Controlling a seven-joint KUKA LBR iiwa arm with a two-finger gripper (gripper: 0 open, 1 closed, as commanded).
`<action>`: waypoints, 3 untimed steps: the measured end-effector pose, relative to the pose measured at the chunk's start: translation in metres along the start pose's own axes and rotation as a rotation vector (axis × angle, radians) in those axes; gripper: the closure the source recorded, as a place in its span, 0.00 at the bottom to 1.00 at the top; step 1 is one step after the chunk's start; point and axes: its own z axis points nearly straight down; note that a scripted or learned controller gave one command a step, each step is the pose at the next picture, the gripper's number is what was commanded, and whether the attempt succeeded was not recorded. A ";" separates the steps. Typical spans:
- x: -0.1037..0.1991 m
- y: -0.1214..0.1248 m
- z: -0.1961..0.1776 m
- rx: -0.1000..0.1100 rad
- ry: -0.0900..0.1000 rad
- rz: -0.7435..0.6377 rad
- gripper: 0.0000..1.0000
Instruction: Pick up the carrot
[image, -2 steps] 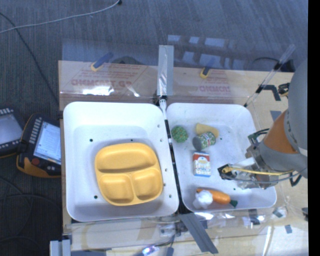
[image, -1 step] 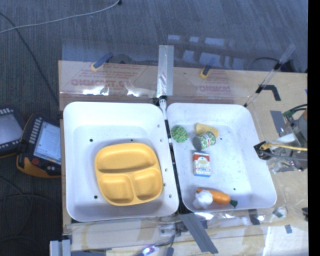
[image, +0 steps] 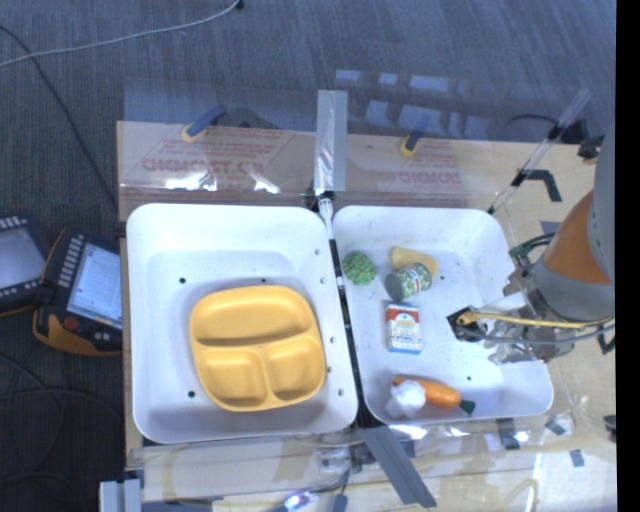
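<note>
The carrot (image: 437, 393) is orange with a small green tip and lies near the front edge of the right bin (image: 480, 232), its green tip pointing right. A white lump (image: 406, 399) touches its left end. My gripper (image: 512, 347) hovers over the right side of that bin, up and to the right of the carrot and apart from it. Nothing shows between its fingers.
The right bin also holds a green ball (image: 359, 267), a small green can (image: 409, 281) against a yellow piece (image: 414, 259), and a red and white carton (image: 403, 328). A yellow divided plate (image: 258, 345) fills the middle of the left bin (image: 160, 300).
</note>
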 end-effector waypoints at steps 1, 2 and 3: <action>0.014 -0.055 0.071 -0.010 0.012 0.006 1.00; 0.032 -0.064 -0.060 -0.006 0.000 -0.105 1.00; -0.001 0.000 0.015 -0.001 -0.002 -0.434 1.00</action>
